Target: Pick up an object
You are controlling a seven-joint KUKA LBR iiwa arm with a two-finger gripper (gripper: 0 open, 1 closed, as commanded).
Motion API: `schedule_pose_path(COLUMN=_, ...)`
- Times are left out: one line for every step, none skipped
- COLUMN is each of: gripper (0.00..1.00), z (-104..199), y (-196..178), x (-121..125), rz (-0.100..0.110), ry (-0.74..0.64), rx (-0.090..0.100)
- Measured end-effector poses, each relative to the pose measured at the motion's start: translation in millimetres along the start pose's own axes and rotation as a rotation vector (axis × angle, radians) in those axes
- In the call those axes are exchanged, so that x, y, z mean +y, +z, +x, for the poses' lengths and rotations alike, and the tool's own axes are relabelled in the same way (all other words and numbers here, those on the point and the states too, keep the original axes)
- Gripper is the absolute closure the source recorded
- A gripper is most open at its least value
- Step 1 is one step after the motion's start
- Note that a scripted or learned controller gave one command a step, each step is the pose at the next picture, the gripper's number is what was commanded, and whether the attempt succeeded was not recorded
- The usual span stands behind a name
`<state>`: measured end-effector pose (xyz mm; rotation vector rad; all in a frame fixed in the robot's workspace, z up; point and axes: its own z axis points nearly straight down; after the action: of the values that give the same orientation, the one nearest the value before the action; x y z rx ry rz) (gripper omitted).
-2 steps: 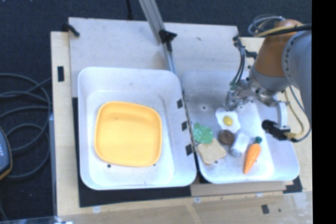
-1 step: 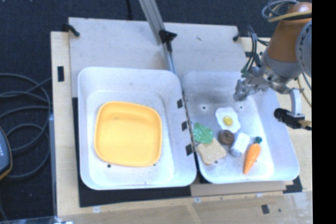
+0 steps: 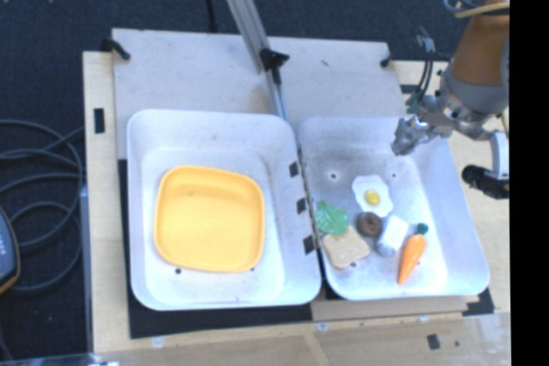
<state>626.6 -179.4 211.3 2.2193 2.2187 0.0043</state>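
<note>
The right bin (image 3: pixel 343 146) holds a fried egg toy (image 3: pixel 372 195), a green leafy piece (image 3: pixel 331 219), a brown doughnut (image 3: pixel 370 225), a slice of toast (image 3: pixel 346 249), a small white bottle (image 3: pixel 392 235) and an orange carrot (image 3: pixel 411 257), all bunched in its lower middle. My gripper (image 3: pixel 407 137) hangs over the bin's upper right corner, up and to the right of the egg and apart from every item. Nothing shows between its fingers.
A yellow square plate (image 3: pixel 209 219) lies in the left bin (image 3: pixel 141 141). A slanted metal pole (image 3: pixel 243 6) crosses the back of the bench down to the bins' divide. Cables lie on the dark floor at the left.
</note>
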Motion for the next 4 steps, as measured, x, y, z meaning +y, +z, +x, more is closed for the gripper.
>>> schedule_pose_path(gripper=1.00, z=-0.7, y=-53.1, x=1.0, rz=-0.001, ry=0.000, rx=0.000)
schedule_pose_path(gripper=1.00, z=47.5, y=-39.4, x=12.5, rz=0.004, ry=-0.003, rx=0.001)
schedule_pose_path(gripper=1.00, z=98.7, y=-28.8, x=26.5, rz=0.004, ry=-0.003, rx=0.001)
schedule_pose_path(gripper=1.00, z=149.4, y=-19.3, x=36.8, rz=0.004, ry=-0.003, rx=0.001)
